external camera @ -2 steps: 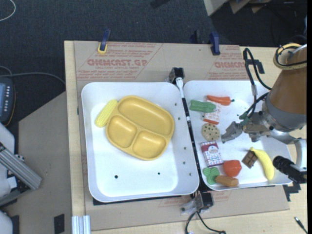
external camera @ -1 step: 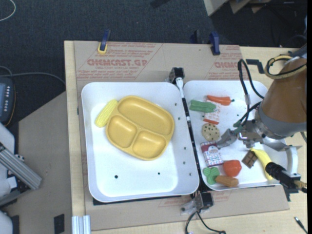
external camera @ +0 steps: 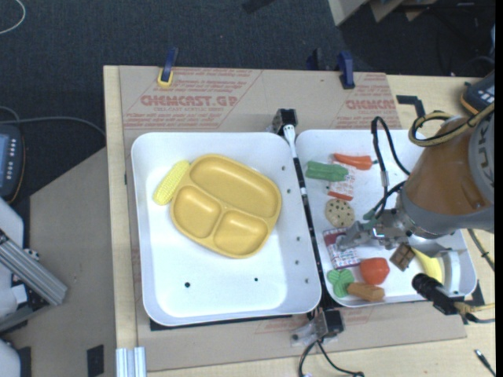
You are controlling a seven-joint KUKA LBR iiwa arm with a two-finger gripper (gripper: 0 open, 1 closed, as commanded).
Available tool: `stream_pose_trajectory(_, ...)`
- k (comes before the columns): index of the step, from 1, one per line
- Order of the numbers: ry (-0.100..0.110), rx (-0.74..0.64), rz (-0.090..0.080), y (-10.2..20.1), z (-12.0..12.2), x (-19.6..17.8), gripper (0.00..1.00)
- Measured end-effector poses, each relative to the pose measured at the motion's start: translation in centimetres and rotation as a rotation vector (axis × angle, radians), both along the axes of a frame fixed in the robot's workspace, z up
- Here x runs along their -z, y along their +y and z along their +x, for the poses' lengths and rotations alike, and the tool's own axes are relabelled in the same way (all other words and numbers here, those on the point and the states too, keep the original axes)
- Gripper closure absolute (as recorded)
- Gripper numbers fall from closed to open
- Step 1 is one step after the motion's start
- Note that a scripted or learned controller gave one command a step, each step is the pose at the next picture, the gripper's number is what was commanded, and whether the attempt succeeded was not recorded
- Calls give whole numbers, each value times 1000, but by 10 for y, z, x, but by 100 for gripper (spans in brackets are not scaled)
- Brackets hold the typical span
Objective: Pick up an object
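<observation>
Fingers first: my gripper (external camera: pixel 350 240) hangs low over the right bin (external camera: pixel 397 136), its metal tips pointing toward the bin's left wall, and from this slant I cannot tell whether they are apart or together, because the tips blur into the clutter beneath them. Nothing sits plainly between them, so I judge the pick not yet made. Just under and beside the tips lies a red-and-white packet (external camera: pixel 339 251); close behind it is a speckled cookie (external camera: pixel 339 211), and nearer the front edge a red tomato (external camera: pixel 375 270), a sausage (external camera: pixel 366 291) and a green leafy piece (external camera: pixel 339 279). Farther back lie a green pod (external camera: pixel 325 171) and a carrot (external camera: pixel 353 161). Across the divide, the left bin (external camera: pixel 212 293) bears a yellow divided tray (external camera: pixel 226 204) with a corn cob (external camera: pixel 170 181) touching its edge. Closing, lifting and carrying are all left to do.
</observation>
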State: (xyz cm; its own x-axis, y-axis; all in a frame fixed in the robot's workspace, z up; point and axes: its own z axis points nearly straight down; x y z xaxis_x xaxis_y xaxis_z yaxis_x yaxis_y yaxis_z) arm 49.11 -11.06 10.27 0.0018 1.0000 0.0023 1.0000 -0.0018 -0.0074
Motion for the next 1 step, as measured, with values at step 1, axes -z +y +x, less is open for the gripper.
stream_pose_trajectory(1, -9, -3, 4, 2, 2, 15, 0)
